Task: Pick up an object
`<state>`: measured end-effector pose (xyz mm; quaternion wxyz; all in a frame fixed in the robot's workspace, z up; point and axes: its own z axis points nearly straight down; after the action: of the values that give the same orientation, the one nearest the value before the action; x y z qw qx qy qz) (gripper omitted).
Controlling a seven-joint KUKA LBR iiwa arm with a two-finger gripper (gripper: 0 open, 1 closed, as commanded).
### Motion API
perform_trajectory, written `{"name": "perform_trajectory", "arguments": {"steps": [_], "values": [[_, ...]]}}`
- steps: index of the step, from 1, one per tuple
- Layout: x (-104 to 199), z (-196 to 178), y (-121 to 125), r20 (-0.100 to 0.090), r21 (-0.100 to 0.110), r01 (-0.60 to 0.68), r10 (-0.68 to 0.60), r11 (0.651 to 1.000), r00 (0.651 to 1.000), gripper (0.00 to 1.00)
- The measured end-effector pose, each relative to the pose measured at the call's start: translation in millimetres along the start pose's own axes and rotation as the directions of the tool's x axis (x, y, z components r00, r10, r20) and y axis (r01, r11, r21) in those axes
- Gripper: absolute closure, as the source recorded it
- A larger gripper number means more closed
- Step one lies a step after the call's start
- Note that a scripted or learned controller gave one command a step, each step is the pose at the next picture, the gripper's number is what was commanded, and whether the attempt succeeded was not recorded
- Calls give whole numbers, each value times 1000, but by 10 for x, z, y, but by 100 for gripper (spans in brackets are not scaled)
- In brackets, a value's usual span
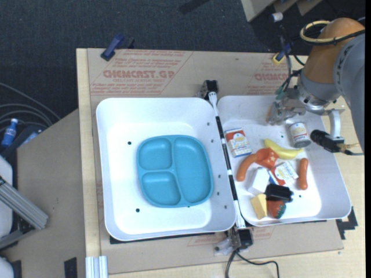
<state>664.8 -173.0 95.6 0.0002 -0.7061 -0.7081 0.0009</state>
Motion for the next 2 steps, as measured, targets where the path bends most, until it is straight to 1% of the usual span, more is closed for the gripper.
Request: {"name": "perform_trajectory", "arguments": {"steps": [1,2], "values": [[11,6,-7,-4,5,0,0,1000,1000,0],[376,112,7,-2,6,-3,3,1000,1000,0]]}}
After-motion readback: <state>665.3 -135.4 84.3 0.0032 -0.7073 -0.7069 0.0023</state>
